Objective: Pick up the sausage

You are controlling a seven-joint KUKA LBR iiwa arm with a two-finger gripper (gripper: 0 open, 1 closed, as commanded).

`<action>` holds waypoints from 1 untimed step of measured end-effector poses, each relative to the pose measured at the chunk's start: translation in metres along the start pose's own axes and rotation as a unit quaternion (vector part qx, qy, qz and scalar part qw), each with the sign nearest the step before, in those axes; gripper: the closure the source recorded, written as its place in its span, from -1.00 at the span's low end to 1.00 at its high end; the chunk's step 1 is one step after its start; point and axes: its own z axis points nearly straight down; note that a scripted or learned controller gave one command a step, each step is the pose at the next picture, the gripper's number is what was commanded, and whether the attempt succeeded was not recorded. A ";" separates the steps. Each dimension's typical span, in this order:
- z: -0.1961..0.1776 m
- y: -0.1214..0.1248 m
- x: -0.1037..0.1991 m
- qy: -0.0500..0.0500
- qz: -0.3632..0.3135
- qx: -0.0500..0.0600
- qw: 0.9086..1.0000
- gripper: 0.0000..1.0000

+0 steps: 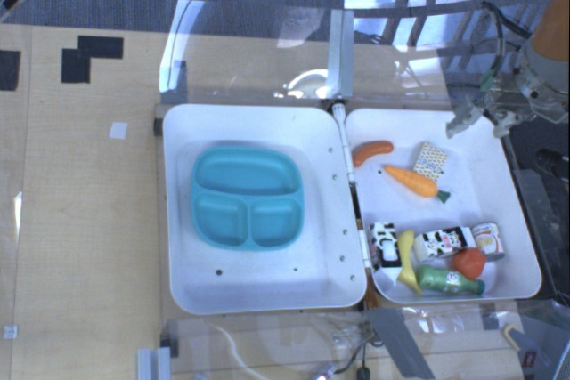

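The sausage (371, 152) is a short orange-red link lying in the right bin (499, 191), near its upper left corner beside the divider. My gripper (482, 119) hovers over the bin's far right corner, well to the right of the sausage and apart from it. Its two fingers are spread and nothing sits between them.
Right bin also holds a carrot (413, 181), a patterned small box (431, 160), a black-and-white carton (385, 245), a banana (407, 261), a green bottle (450, 281), a tomato (469, 262) and a can (487, 239). A teal divided plate (247, 197) lies in the left bin (187, 280).
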 end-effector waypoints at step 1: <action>0.018 -0.028 0.095 0.000 -0.187 -0.001 0.982 -1.00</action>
